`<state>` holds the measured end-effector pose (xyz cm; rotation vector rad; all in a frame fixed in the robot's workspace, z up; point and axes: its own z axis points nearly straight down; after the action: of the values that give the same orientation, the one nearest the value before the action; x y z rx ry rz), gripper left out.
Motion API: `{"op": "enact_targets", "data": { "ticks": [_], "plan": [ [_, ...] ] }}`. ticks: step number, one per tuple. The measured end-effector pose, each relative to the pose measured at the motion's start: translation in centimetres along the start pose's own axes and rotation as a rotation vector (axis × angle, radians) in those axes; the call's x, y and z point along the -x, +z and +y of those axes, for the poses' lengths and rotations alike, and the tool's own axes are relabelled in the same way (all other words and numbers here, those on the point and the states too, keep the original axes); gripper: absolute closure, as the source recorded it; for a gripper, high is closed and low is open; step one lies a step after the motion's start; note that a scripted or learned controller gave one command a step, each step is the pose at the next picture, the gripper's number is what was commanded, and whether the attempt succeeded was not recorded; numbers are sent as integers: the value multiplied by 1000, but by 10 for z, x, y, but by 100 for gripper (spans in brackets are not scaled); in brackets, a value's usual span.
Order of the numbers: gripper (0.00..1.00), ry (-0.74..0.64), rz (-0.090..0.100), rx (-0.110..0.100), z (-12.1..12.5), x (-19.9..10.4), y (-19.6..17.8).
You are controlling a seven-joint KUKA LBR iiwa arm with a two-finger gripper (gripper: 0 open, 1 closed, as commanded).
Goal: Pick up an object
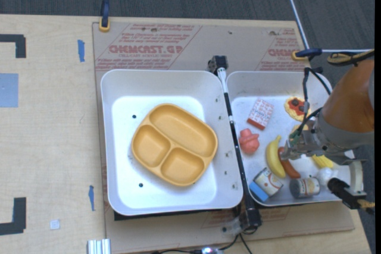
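**Tool low over the crowded right bin**

The arm (351,104) reaches in from the right and its tool (293,151) sits down among the clutter of the right bin (280,81), just above the orange carrot-like piece (290,168) and touching or nearly touching the banana (273,155). Whether it is open, closed or gripping anything cannot be told from this angle; the wrist hides the tip.

Every candidate for picking lies in that bin, probably so that a lifted item can be carried across to the left bin (119,89), where a yellow three-compartment plate (174,144) lies flat in the middle. Around the tool are a pink lumpy toy (249,141), a red-and-white patterned box (260,113), a small pizza-like disc (294,107), a blue-and-white can (266,182) on its side and a dark-lidded jar (305,187).

Both bins rest on a brown protective sheet (155,44) over the desk (41,128), printed in red with "CHEMCAST GP". Labels on the can and box are too small to read.
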<state>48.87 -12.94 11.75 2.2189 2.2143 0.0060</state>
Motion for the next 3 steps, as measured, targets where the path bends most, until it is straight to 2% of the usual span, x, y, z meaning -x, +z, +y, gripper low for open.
{"op": "enact_targets", "data": {
  "ticks": [1,2,3],
  "plan": [
    [0,0,0,0,0,0,0],
    [0,-2,2,-5,-9,-32,32],
    [100,-1,0,0,-7,-31,21]
  ]
}}
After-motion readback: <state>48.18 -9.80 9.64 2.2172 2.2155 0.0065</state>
